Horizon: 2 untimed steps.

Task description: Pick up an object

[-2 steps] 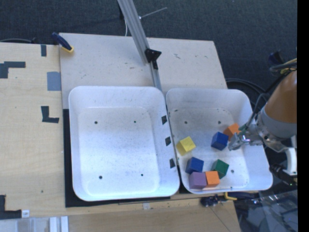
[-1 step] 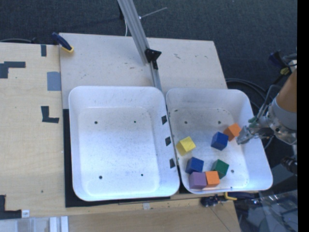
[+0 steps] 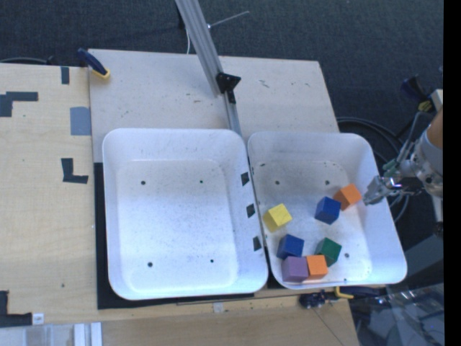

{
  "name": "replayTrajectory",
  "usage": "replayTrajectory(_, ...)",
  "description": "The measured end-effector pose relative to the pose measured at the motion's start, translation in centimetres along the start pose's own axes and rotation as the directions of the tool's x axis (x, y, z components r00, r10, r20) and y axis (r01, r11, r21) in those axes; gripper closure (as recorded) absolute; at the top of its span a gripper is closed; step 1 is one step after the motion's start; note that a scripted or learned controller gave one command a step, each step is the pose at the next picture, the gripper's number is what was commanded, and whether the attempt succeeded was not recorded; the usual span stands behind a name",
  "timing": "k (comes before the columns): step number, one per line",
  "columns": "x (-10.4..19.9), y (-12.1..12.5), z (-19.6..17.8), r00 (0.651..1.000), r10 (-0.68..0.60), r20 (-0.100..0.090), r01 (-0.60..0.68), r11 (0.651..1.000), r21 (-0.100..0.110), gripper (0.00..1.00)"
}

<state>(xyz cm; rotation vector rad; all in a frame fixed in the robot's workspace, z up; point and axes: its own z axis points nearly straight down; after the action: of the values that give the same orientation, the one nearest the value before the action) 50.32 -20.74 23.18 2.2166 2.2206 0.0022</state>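
the grey two-finger gripper [image 3: 376, 191] hung at the right rim of the right-hand shallow white plastic bin [image 3: 302, 144], just beside a small orange cube [image 3: 348, 195]. whether it was spread or closed could not be told at this size, and nothing was seen held in it.

that orange cube looked the likeliest target. it sat near the bin's right wall, turned cornerwise to the bin's edges, with a blue cube [image 3: 328, 210] touching or nearly touching its left side. being a cube, it had no long axis; only its turn on the floor mattered. it was probably light and stiff, maybe foam or wood, so a pinch across two opposite flat faces should hold, taken on the pair facing away from the blue cube and the wall.

farther out lay a yellow cube [image 3: 278, 216], a second blue cube [image 3: 291, 246], a green cube [image 3: 330, 250], a second orange cube [image 3: 317, 265] and a purple cube [image 3: 294, 268], clustered toward the bin's near edge. the left-hand white bin [image 3: 115, 150] stood alongside.
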Motion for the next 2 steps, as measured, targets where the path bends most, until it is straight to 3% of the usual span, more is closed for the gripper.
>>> replayTrajectory(2, 10.2, 1.2, 1.5, 1.0, -0.005, -0.003, 0.005, 1.0, 0.005, 1.0)
